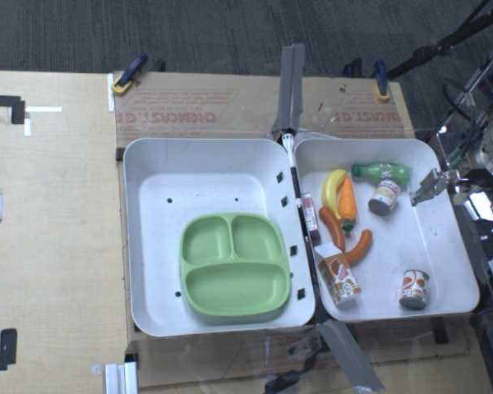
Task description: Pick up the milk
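The milk (340, 279) is a small brown and white carton. It lies tilted at the front left corner of the right bin (444, 253), just below the sausages. My gripper (428, 188) hangs over the right bin's right side, near the rim and level with the small can (384, 196). It is well apart from the milk, up and to the right of it, and nothing shows in its grasp.
The right bin also holds a banana (334, 189), a carrot (347, 201), a green bottle (382, 171), two sausages (345, 236), a dark red bar (311, 218) and a printed can (413, 290). A green divided plate (234, 265) lies in the left bin (148, 220).
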Available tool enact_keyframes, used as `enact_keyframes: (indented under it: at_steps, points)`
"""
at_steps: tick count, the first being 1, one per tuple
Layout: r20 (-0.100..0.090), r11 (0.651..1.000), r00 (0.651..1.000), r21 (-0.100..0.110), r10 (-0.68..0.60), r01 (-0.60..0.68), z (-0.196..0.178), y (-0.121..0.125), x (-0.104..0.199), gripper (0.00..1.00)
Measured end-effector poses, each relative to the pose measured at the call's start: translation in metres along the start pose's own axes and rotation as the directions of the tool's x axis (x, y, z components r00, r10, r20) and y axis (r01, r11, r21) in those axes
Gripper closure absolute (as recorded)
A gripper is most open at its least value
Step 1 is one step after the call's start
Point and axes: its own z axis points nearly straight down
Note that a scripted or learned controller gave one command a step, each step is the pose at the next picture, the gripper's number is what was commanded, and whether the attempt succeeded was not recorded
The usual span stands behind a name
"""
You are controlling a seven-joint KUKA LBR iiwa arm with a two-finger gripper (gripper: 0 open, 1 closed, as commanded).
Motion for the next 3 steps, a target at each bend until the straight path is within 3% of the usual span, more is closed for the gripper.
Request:
enact_keyframes:
  at_steps: [1,2,3]
  points:
    - [0.001,0.981,0.981,-0.003,-0.192,0.192,0.128,-0.028,0.033,0.00]
    - [-0.007,0.999,0.999,-0.005,-0.032,0.032,0.127,0.067,-0.008,0.00]
    - [-0.001,0.999,0.999,-0.008,-0.035,0.035,0.116,0.068,-0.009,1.00]
